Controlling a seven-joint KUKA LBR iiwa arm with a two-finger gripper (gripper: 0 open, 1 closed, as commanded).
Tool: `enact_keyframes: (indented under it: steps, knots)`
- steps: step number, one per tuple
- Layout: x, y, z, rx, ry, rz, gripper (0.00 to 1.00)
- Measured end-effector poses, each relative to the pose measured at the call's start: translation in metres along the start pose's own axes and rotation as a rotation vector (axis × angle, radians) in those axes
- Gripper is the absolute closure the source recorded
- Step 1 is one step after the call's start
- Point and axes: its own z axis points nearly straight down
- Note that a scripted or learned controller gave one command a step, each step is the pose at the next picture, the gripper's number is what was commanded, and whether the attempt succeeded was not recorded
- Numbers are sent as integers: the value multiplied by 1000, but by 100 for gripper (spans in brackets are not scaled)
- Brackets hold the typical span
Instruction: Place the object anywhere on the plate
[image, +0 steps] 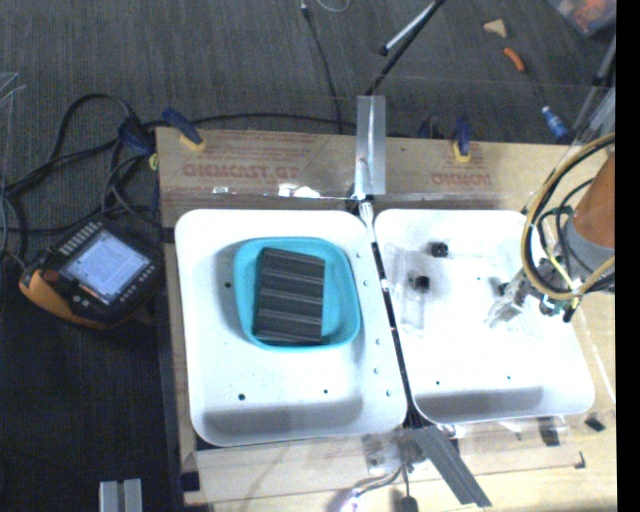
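Blue plate bears one ridged dark block; gripper state unclear; two bins.

Dark grey carpet covers the floor around a pale wooden desk. Black cables loop across the carpet to a handheld control pendant with a lit screen at left.

Two bins are set side by side on the bench. In the left bin a plate is placed near the centre, and a block is laid on it. In the right bin the gripper is positioned near the right edge.
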Motion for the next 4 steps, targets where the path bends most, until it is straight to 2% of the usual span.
enact_keyframes:
  steps: [1,2,3,4]
  knots:
    - [0,0,0,0,0,0,0]
    - [35,-24,47,4,2,-19,0]
    - [77,38,90,2,4,21,0]
    - [42,44,-47,2,0,-293,0]
